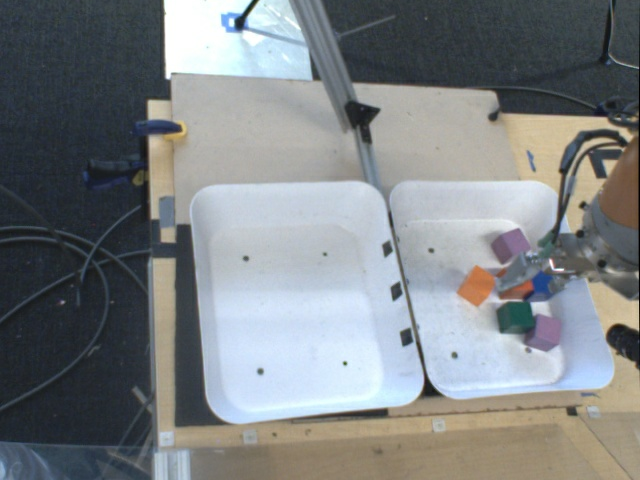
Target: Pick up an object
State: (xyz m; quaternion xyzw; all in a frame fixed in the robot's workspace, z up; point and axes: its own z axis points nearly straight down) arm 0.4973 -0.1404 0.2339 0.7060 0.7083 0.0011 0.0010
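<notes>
Several small blocks lie in the right bin [450,368]. A purple block [511,243] sits farthest back and an orange block [477,285] lies to its front left. A green block [515,317] and a second purple block [545,332] lie nearer the front. My gripper [526,270] reaches in from the right and hangs low over the middle of the cluster. Right under it are a reddish-brown block [516,291] and a blue block [542,287], both partly hidden by it. I see nothing lifted off the bin floor.
The left bin [215,368] stands beside the right one, parted from it by a shared ridge [400,298]. A slanted metal pole [330,58] crosses the bench behind the bins. Cables [590,153] hang near the arm at the right.
</notes>
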